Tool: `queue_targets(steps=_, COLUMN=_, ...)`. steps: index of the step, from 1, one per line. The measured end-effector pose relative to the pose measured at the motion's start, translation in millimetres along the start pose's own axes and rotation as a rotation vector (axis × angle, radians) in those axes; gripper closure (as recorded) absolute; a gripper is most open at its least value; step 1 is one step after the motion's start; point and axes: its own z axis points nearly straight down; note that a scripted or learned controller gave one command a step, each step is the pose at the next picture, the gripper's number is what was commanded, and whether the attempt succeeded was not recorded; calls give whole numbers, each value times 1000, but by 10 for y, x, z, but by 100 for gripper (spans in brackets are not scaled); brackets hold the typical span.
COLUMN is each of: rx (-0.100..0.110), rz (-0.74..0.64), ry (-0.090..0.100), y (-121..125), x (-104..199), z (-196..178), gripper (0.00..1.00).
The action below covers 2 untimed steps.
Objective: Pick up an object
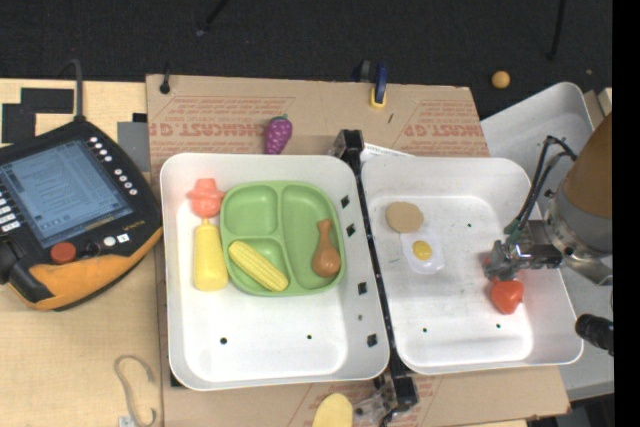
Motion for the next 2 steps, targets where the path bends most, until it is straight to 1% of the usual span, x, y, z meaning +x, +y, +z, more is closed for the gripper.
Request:
queue_targets(steps=1, rx=2, rz=0, ry=1, y=4, x=-9, z=-112, gripper=100)
queue_targets(steps=2, rx=4, rz=-4, ry=2, y=210, x=534, z=-47, gripper=100)
